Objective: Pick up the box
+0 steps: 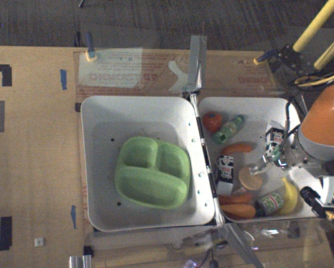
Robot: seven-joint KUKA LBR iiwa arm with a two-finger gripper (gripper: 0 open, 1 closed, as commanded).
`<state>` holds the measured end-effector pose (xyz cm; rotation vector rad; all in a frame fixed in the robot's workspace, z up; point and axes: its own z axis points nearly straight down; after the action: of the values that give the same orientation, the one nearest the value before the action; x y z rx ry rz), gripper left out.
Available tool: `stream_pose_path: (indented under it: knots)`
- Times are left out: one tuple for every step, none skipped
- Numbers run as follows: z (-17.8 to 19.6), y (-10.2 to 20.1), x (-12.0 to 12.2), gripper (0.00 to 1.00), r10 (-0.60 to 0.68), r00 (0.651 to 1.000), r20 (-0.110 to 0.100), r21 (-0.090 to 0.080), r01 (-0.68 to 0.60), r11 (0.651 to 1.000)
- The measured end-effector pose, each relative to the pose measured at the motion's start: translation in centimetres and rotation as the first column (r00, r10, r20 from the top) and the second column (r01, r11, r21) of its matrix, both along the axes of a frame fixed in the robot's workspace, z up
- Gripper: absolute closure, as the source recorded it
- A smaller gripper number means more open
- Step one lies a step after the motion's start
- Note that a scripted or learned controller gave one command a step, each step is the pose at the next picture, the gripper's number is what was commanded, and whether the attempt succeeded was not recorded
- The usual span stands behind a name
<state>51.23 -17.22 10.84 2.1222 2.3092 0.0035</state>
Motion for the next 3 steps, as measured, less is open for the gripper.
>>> stream_pose_path:
  knots:
    - [0.9,-0.1,0.0,1.0,-0.003,1.0,0.002,-0.001,0.003,1.0]
    - [21.3,1.8,5.6,1.0,-0.052,0.999,-0.002,0.0,0.052,0.999]
    - [28.1,8.8,8.2,1.0,0.061,0.998,-0.002,0.0,-0.061,0.998]
